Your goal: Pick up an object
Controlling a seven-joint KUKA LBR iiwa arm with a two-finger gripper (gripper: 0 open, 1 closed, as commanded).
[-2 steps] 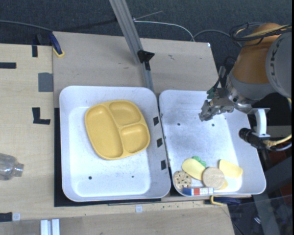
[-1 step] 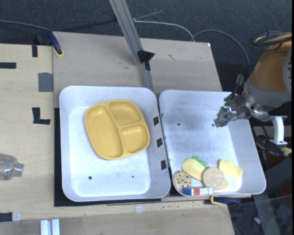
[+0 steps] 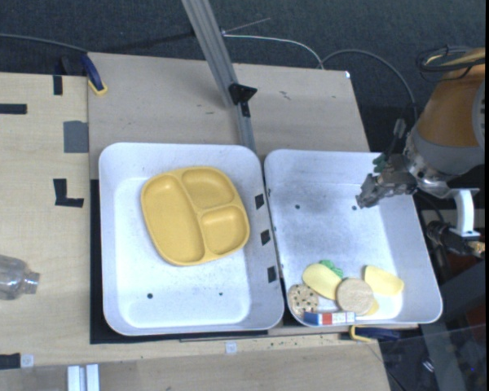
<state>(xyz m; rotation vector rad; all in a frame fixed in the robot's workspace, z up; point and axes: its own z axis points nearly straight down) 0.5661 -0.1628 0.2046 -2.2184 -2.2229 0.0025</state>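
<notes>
A clear plastic bottle [image 3: 6, 275] is seen lying on its side at the bench's left edge. Black tape marks [image 3: 65, 192] are stuck on the wood beside it. A slanted metal pole [image 3: 213, 46] is mounted behind the bins, and a cable [image 3: 367, 55] is looped nearby.

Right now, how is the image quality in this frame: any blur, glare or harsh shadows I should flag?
Camera view: lighting is even and soft, with no harsh shadows in either bin; the yellow tray is crisp, with no glare; the end effector is dark and slightly soft, so its detail is hard to read; the small items in the right bin are low-resolution but distinguishable.
</notes>
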